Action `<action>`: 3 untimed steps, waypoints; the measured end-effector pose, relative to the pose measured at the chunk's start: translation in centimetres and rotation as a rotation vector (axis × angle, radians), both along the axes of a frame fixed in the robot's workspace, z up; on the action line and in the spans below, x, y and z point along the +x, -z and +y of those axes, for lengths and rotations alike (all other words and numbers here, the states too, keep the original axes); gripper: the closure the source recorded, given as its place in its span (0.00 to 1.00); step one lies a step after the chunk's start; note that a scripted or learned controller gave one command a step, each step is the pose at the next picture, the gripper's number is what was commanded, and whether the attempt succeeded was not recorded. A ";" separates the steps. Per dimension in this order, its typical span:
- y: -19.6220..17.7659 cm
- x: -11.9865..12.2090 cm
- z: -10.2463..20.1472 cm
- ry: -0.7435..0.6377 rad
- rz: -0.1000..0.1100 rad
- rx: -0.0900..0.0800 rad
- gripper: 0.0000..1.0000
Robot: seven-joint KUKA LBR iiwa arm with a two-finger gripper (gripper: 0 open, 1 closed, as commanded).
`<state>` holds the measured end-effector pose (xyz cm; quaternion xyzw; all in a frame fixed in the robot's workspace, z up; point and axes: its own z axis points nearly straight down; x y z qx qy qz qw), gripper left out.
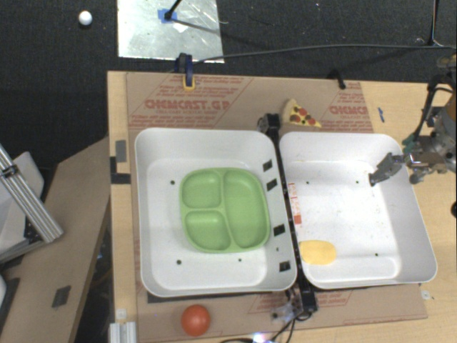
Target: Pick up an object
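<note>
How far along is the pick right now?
Nothing looks picked yet. The tool sits over the right bin's upper right area with nothing visibly between its fingers. The yellow object lies at that bin's lower left, apart from the tool, and the green divided tray rests in the left bin. Reaching, grasping and lifting remain.

This looks like a robotics lab or test cell, not a home. The counter is a plain board faced with a sheet printed "CHEMCAST GP", held at its far edge by a blue and yellow clamp. Two shallow white bins sit side by side on it, joined by black clips. Beyond lies dark carpet-like flooring with a metal plate taped down, cables trailing across, and an aluminium frame rail at the left
</note>
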<state>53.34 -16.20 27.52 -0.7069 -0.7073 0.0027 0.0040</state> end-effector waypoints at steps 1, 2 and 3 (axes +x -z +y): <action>-0.6 0.2 0.0 -0.003 -0.012 -0.003 0.00; 5.6 0.4 0.3 -0.001 -0.008 -0.001 0.00; 11.8 0.8 0.5 -0.001 -0.006 -0.001 0.00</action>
